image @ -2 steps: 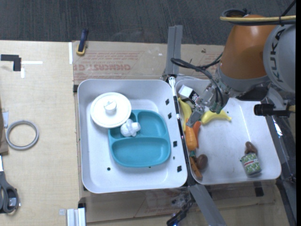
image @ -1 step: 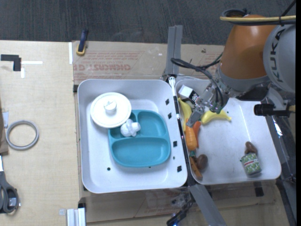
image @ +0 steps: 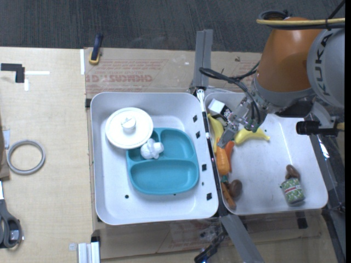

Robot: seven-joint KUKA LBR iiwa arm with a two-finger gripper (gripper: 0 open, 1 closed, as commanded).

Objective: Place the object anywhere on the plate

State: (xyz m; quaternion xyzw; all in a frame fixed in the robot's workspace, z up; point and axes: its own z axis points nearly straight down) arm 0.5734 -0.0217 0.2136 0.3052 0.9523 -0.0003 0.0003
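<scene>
Light wood worktop (image: 44,201) w/ 2 white bins side by side: left bin (image: 101,163), right bin (image: 263,199), touching at the middle. Grey tape ring (image: 23,156) far left, scissors (image: 10,230) bottom-left corner, cardboard sheet (image: 148,70) behind bins.

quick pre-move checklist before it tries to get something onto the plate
1. Gripper low in the right white bin, over the toy food: ok.
2. Object between its fingers: cannot tell.
3. Yellow toy banana right beside the gripper: ok.
4. Teal divided plate in the left white bin, lower compartment free: ok.
5. White round lid overlapping the plate's upper left corner: not ok.
</scene>
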